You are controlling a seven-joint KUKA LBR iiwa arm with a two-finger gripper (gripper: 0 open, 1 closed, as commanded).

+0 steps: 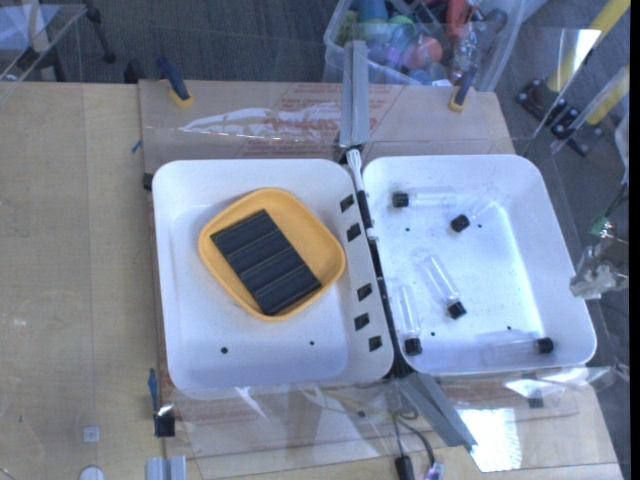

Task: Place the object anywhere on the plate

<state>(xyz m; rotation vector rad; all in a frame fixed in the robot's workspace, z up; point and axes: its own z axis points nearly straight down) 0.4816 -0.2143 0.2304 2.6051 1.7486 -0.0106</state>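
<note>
A yellow square plate (318,236) with rounded corners lies in the left white bin (250,368). A dark grey ridged rectangular block (270,261) rests flat on the plate, turned diagonally and covering much of its middle. In the right white bin (535,228) lie several clear plastic tubes with black caps, one near the centre (440,280), one by the left wall (407,313) and one along the front wall (510,344).
A divider with black clips (362,268) separates the two bins. A clear crate of colourful toys (420,23) stands behind the bins. Cardboard (250,108) lies under the bins' far edge. Pale hardware (595,280) sits just past the right bin's right rim.
</note>
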